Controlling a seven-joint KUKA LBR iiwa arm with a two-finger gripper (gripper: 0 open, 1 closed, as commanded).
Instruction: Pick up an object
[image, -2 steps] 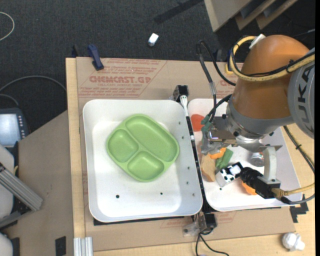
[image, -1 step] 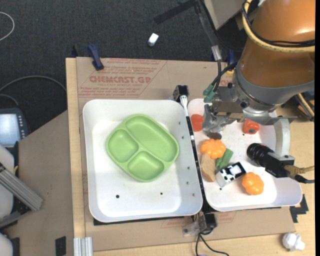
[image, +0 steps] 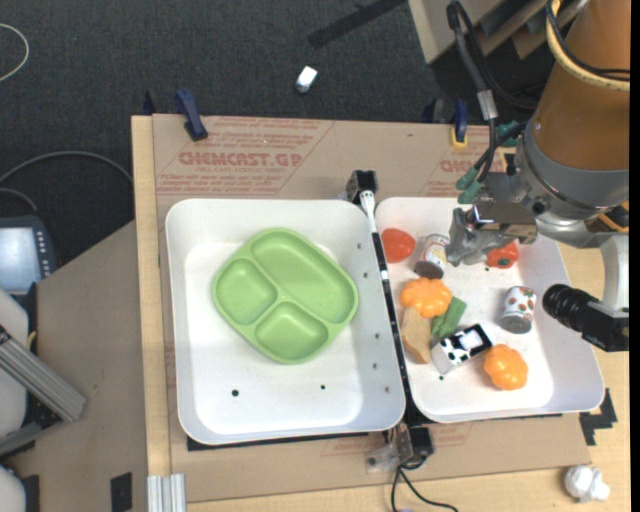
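Green stick (image: 449, 318) slanted, upper-right to lower-left

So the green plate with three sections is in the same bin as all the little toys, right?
Not quite. The camera view shows the green plate with three sections alone in the left bin. The little toys, such as the orange pumpkin and the toy cow, lie in the right bin.

Noted: pale green sectioned plastic plate (image: 286, 294) lying in left shallow white bin (image: 190, 380); right shallow white bin (image: 570, 390) containing orange pumpkin-shaped toys (image: 427, 296), black-and-white cow figure (image: 462, 347), small patterned can (image: 517, 307), red rounded toy (image: 398, 243); grey two-finger gripper (image: 470, 245) lowered near far edge of right bin.
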